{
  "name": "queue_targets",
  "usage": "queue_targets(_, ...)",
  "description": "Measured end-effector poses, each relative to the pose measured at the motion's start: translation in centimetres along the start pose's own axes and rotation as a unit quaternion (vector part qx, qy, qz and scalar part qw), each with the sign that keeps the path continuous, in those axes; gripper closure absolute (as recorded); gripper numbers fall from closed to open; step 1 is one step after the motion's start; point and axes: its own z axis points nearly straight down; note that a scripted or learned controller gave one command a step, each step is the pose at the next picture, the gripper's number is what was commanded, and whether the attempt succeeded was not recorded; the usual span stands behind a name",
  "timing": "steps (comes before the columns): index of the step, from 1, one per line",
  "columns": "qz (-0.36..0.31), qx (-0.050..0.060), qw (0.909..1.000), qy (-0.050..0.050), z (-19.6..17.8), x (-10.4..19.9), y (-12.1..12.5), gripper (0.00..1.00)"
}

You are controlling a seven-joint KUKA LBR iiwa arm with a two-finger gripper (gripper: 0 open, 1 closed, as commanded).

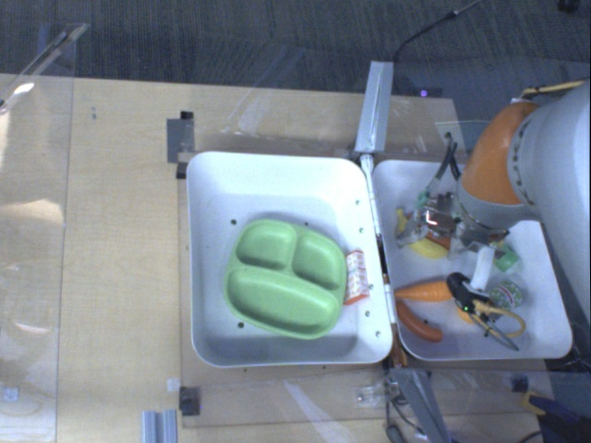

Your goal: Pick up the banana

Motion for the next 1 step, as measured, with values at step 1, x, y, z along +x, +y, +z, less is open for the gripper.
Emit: queue_targets(1,-0.004,-0.003,1.0,-0.001,-1.02,0.07,0.27,1.0)
